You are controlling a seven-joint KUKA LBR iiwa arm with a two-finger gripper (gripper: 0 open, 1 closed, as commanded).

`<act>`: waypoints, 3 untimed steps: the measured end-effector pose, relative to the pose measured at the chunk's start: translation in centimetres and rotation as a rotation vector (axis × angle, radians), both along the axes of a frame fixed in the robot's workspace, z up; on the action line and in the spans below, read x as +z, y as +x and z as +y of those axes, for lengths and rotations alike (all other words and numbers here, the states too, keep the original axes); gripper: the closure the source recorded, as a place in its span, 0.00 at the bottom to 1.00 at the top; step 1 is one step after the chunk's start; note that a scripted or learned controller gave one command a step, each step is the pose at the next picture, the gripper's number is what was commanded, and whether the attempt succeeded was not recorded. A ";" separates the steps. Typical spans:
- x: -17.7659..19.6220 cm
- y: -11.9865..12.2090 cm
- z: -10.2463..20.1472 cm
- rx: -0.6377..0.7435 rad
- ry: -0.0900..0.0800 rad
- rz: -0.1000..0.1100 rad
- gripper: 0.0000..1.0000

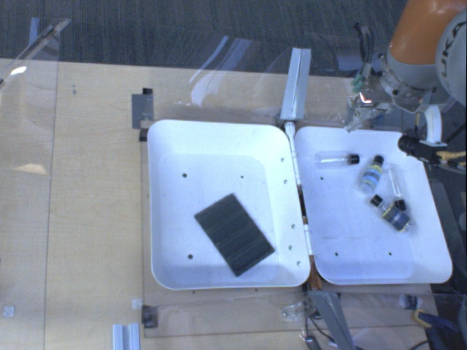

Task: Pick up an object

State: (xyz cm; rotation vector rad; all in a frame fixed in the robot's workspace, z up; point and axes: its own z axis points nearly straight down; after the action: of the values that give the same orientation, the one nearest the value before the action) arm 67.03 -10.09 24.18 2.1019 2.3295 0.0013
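Observation:
A dark grey ribbed rectangular pad (pixel 234 233) lies flat and turned at an angle in the left bin (pixel 168 152). The right bin (pixel 365 261) holds small items: a clear tube with a black cap (pixel 336 159), a small bottle with a blue label (pixel 371 175), a clear vial (pixel 395 184) and a dark blue capped bottle (pixel 398 216). My gripper (pixel 360 110) hangs over the far rim of the right bin, above and behind the clear tube, with nothing seen in it.
A metal post (pixel 295 84) stands behind the seam between the bins. The grey arm with its orange band (pixel 429 9) fills the top right corner. A black clamp (pixel 144 108) sits at the left bin's far left corner. Bare wooden bench (pixel 73 195) lies to the left.

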 end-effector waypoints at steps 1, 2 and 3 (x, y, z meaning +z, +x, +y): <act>0.9 0.2 0.2 0.007 -0.002 -0.004 1.00; 0.6 0.0 0.6 -0.117 0.001 -0.001 1.00; 1.5 0.2 0.7 -0.110 -0.001 -0.005 1.00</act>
State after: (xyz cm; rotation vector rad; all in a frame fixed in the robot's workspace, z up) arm 67.23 -9.37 25.63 2.2242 2.2071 0.0051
